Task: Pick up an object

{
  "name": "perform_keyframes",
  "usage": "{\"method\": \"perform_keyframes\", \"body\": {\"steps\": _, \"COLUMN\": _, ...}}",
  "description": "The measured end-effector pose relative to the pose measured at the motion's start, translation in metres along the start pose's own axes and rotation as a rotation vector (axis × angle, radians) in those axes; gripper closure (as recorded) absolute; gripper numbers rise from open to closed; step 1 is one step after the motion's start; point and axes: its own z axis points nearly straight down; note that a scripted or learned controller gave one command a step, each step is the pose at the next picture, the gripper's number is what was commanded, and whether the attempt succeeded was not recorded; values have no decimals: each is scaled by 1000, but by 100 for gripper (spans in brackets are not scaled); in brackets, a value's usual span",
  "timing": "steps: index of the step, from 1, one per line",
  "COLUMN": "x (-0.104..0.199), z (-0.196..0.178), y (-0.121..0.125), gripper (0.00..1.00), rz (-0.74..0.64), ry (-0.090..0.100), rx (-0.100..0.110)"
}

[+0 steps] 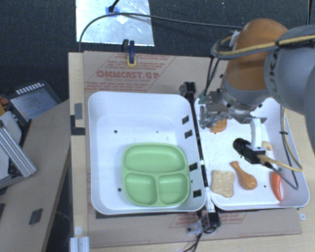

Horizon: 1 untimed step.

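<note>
My gripper (212, 117) hangs over the far left part of the right bin (293, 196), close to the divider between the bins. A small orange food piece (219, 125) shows just under and beside it; whether the two touch I cannot tell. Near the front of this bin lie a tan slice of toast (223, 183), a brown chicken drumstick (243, 175) and an orange-red carrot-like piece (276, 185) by the right wall.
The left bin (102, 119) holds a green divided plate (155, 174) at its front right. The grey arm with its orange band (252, 51) covers the back of the right bin. Cardboard lies under both bins.
</note>
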Motion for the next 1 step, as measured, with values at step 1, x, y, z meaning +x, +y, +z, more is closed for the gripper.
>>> {"method": "perform_keyframes", "body": {"steps": 1, "x": 60, "z": -7, "y": -9, "gripper": 100, "rz": -2, "ry": 1, "rx": -2}}
